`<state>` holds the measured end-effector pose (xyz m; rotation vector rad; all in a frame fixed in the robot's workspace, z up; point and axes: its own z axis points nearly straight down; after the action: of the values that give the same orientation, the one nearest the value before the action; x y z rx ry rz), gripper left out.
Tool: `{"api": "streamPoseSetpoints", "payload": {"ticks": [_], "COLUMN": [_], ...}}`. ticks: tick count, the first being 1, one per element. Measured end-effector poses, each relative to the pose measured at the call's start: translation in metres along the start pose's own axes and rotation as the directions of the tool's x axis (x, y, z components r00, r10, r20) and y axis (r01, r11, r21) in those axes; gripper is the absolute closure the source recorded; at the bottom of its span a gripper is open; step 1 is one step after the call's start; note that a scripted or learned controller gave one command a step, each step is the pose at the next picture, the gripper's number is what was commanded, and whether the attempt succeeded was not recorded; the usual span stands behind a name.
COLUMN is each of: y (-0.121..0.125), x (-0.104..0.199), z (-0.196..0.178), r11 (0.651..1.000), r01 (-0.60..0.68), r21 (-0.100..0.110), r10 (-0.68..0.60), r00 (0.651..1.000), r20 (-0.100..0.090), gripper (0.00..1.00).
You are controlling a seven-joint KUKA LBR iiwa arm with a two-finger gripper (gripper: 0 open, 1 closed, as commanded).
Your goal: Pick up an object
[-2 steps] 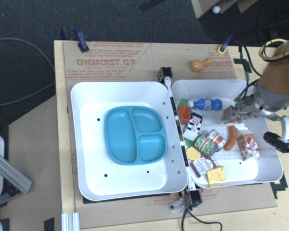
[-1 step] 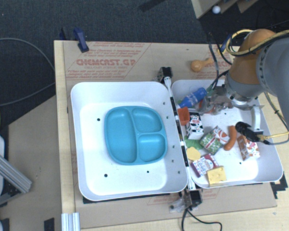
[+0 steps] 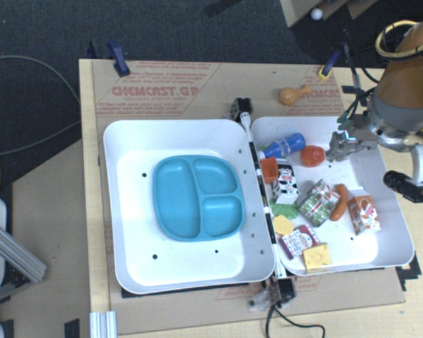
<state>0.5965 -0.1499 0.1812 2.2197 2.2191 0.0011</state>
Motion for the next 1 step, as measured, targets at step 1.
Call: {"api": "streamPoseSetpoints", "payload": {"ticks": [1], "y": [-0.0005], "x": [0.0003], "z": [0.0009], "r11": [1.000], "r01": [0.000], "r21": [0.002], "r10": [0.000], "r00": [1.000], "r20": [-0.001], "gripper": [0.00]}}
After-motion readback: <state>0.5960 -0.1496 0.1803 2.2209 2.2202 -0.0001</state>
